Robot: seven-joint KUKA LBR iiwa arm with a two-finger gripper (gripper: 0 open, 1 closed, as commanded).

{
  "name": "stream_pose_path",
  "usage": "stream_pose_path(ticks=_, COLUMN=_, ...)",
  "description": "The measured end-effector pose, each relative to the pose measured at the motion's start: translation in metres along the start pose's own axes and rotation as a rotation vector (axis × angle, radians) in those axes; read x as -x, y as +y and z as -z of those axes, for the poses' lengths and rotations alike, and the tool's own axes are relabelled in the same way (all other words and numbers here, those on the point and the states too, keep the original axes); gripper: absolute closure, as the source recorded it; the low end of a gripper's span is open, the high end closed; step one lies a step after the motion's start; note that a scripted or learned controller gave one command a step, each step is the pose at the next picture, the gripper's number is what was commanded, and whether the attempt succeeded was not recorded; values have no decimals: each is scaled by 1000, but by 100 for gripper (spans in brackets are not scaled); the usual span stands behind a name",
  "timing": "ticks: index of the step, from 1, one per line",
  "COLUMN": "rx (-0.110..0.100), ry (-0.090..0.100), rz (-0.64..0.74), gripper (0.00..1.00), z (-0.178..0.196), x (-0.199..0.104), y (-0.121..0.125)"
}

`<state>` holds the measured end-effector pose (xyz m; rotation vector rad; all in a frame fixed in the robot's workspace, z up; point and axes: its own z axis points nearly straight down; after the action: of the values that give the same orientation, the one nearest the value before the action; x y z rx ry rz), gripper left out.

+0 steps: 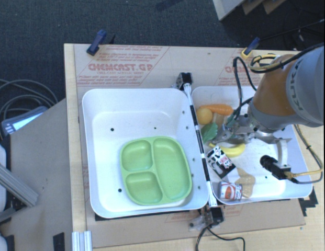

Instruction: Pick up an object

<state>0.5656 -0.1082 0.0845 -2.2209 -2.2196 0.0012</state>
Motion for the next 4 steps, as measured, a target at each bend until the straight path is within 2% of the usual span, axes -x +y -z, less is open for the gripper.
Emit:
stream_pose_path(ticks=1, rx=3, ry=-1, rz=2, gripper=0, z=1, x=16, y=53)
stream_pose_path(ticks=2, rx=5, ry=-2, rz=3, gripper=100, z=11, x=16, y=54)
stream_pose_path(ticks=3, rx=5, ry=-2, rz=2, gripper=0, z=11, x=16, y=54)
stream_pose_path(ticks=4, rx=10, ry=-3, rz=1, gripper=0, z=3, x=-3, y=9)
